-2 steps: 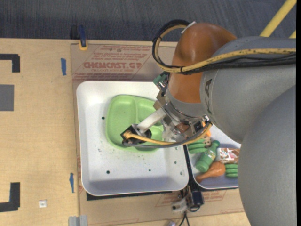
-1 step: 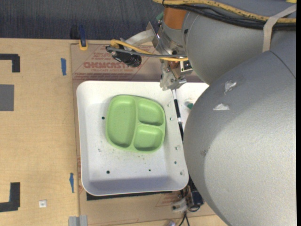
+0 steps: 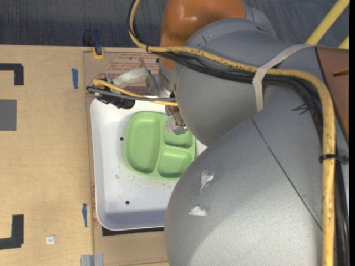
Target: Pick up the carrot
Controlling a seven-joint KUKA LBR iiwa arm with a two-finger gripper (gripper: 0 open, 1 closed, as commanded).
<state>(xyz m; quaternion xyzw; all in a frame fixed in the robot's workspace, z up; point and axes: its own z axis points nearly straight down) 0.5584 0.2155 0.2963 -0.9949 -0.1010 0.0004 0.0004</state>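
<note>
A light green divided plate (image 3: 151, 146) lies in the white bin (image 3: 108, 165), toward its far right. My gripper (image 3: 176, 125) hangs over the plate's far right compartment, just under the big grey arm (image 3: 260, 148). The arm covers the right part of the plate and everything to the right of it in the bin. No orange thing lies on the part of the plate or the bin floor that I can see.
The bin floor left of and in front of the plate is bare white with a few dark specks. A tan bench top (image 3: 44, 148) with black and blue tape marks stretches to the left. Printed cardboard (image 3: 125, 65) lies behind the bin.
</note>
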